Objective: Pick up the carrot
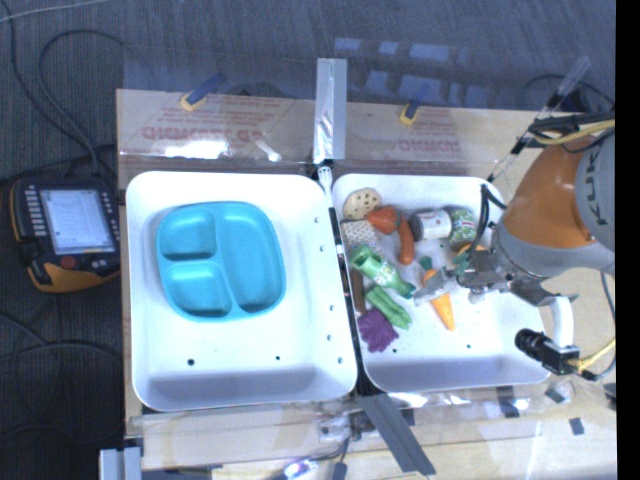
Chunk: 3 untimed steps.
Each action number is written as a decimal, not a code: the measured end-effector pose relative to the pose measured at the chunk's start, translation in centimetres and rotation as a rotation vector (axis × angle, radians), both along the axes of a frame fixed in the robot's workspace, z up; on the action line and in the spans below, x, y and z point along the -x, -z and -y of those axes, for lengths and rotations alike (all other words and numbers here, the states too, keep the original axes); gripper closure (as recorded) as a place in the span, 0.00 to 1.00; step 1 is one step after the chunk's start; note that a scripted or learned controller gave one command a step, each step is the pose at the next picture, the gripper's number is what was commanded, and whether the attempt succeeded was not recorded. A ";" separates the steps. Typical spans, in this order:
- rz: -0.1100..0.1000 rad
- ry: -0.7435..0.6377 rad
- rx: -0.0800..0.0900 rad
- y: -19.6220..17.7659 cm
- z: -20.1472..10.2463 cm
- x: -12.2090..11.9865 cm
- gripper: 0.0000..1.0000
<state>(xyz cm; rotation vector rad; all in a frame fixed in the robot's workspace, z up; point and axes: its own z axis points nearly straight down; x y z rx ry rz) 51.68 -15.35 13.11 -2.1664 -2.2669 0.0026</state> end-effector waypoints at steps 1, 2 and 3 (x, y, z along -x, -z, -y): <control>0.012 0.026 0.003 4.1 0.9 -3.8 0.00; 0.003 -0.085 0.003 -0.1 0.2 -0.6 0.00; 0.012 -0.284 0.005 4.1 0.5 -1.8 0.00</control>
